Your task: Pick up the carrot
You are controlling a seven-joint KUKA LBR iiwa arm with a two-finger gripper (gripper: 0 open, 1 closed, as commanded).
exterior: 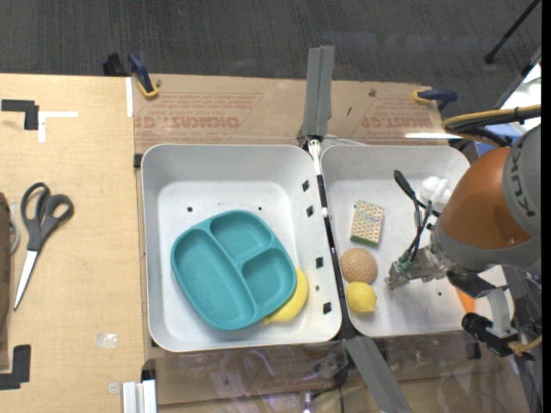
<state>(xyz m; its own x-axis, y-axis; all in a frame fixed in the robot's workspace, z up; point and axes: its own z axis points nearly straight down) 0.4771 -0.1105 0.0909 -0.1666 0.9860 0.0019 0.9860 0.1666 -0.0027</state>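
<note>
I am reaching in from the right over the right bin (392, 157), my orange-banded wrist hanging above its right half and my pincer (401, 272) pointing down toward the bin floor near the middle. From this angle I cannot tell whether the pincer is spread or pressed together, and I am seeing nothing pinched in it. Just left of the pincer a brown round object (359, 265) is sitting, with a lemon (361, 297) touching its near side and a small patterned block (368, 223) lying a little farther back. The carrot (466, 300) is showing as a short orange sliver at the near right of the same bin, mostly hidden under my arm and apart from the pincer, on its right. In the left bin (164, 256) a teal divided plate (232, 269) is lying tilted over a yellow object (294, 300) at its near right edge. Scissors (34, 226) are lying on the bench, well to the left.
</note>
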